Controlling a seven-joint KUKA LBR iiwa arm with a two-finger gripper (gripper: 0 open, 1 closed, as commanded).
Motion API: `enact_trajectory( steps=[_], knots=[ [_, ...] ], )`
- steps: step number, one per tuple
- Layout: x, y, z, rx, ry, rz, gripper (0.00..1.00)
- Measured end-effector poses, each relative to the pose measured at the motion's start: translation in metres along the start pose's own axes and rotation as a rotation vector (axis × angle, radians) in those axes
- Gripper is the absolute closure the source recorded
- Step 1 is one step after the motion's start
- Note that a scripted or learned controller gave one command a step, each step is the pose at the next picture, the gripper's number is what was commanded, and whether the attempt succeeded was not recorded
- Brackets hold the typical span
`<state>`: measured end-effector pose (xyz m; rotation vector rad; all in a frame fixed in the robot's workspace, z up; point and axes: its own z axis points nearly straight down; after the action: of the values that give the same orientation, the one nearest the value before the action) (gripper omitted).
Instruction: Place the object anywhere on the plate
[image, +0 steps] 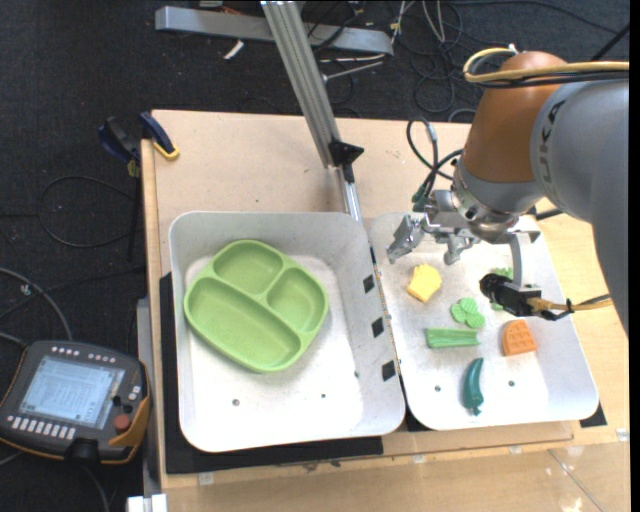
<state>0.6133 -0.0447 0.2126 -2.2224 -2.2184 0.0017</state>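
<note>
The gripper (432, 240) was seen open and unladen above the right bin (560, 390), just over the yellow block (424, 283). Near it were noted a green leafy piece (466, 314), a green stalk (452, 339), an orange waffle piece (518, 338) and a teal pepper (472, 385). The green divided plate (256, 303) lay in the left bin (200, 420), beyond the bins' adjoining rims.

Off the bench's left corner sits a teach pendant (70, 398) on the dark carpet, screen lit. A blue and yellow clamp (140, 137) grips the bench's far left edge. An aluminium post (310, 85) slants up behind the bins, cables (430, 60) tangled beyond it.
</note>
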Motion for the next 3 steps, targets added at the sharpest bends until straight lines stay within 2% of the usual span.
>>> enact_trajectory(
  steps=[1,2,3],
  knots=[
    [0.0,0.002,-0.009,-0.003,-0.001,-0.002,1.0],
    [0.031,0.003,0.011,0.001,0.0,-0.007,1.0],
    [0.044,-0.066,0.007,0.003,0.0,0.0,1.0]
  ],
)
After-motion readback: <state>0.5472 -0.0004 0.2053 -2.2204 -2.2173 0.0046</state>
